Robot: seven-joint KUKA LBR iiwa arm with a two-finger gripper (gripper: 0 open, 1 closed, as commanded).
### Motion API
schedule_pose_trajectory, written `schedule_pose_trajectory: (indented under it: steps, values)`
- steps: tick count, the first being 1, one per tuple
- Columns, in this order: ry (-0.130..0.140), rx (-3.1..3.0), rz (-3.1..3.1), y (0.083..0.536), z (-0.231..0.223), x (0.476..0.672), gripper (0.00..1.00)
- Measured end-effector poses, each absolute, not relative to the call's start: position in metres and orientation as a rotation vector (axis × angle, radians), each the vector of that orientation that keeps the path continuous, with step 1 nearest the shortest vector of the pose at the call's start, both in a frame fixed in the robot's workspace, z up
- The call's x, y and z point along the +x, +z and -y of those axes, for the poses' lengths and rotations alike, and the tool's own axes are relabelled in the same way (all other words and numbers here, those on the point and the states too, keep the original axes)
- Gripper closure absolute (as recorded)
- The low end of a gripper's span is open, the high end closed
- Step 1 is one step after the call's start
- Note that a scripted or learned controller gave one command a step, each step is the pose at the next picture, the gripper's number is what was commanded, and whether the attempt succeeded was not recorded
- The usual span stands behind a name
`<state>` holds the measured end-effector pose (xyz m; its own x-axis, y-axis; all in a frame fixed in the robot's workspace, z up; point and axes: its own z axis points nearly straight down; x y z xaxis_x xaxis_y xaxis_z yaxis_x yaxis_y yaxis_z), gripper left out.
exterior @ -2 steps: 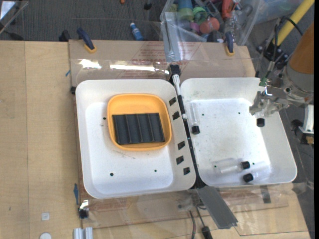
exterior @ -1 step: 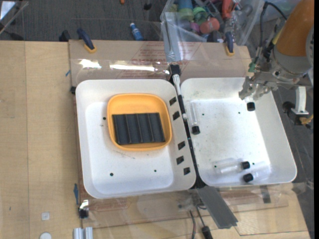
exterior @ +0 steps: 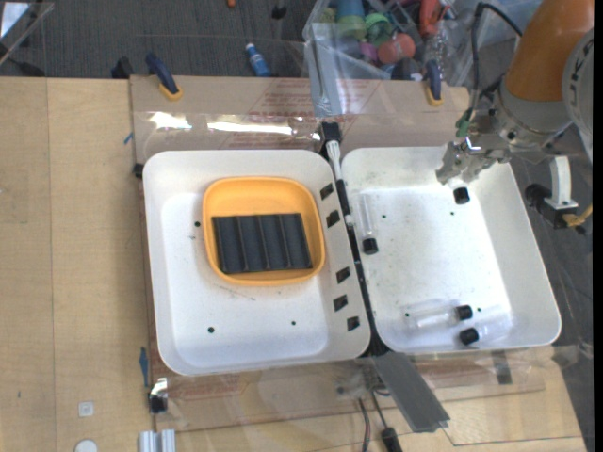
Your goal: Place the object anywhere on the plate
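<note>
The gripper [exterior: 462, 179] is hovering over the far corner of the right bin [exterior: 528, 252]; its jaws look to be pinching a small vial [exterior: 460, 194] with a dark cap, though the view is too coarse to be sure. The orange plate [exterior: 217, 201] is sitting in the left bin [exterior: 179, 328], carrying a black ribbed block [exterior: 261, 243].

A broad orange band [exterior: 556, 40] is showing on the rounded arm [exterior: 570, 64] at the far right, its surface glossy and catching light. Grey casing is curving away beside the orange. The wrist section below is looking grey-silver and blocky. The gripper [exterior: 459, 170] is appearing pale metallic grey with small dark parts. A dark cable [exterior: 490, 12] is looping above the wrist.
</note>
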<state>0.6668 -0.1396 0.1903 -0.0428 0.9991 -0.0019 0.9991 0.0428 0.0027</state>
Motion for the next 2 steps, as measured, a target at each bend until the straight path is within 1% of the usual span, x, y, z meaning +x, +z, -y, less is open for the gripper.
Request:
schedule_pose_trajectory:
  steps: [1, 2]
  values:
    - [0.003, 2.019, -2.401, 0.2207, 0.1032, 0.6674, 1.0]
    - [0.002, 2.018, -2.402, 0.2206, 0.1031, 0.6674, 0.0]
